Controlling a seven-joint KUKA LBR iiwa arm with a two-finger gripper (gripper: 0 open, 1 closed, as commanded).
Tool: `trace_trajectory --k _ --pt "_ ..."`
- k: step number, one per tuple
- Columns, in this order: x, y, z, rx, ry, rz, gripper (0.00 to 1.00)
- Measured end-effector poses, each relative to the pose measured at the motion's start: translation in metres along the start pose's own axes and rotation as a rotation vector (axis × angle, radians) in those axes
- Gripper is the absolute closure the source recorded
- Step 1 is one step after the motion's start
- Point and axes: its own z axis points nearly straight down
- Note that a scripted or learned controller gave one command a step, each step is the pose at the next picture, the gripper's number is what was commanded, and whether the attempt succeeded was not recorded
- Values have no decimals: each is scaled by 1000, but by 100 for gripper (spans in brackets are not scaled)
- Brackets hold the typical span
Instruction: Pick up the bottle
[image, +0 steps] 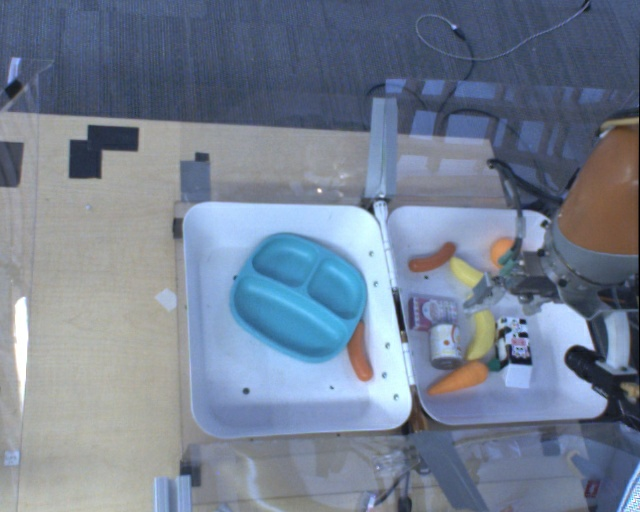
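Bottle lies crowded against banana; we risk a mis-grab. Tool state: we cannot tell.

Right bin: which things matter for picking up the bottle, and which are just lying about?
For the job: gripper, black-and-white spotted container (probably the bottle).
Lying about: can, banana, carrot, sausage, pink packet; blue plate in left bin.
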Motion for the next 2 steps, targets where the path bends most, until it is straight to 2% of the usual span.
trace_trajectory --k 1,2 --pt "-4 -12 150 -10 0 53 0" --pt "-64 58 151 -15 -3 24 0"
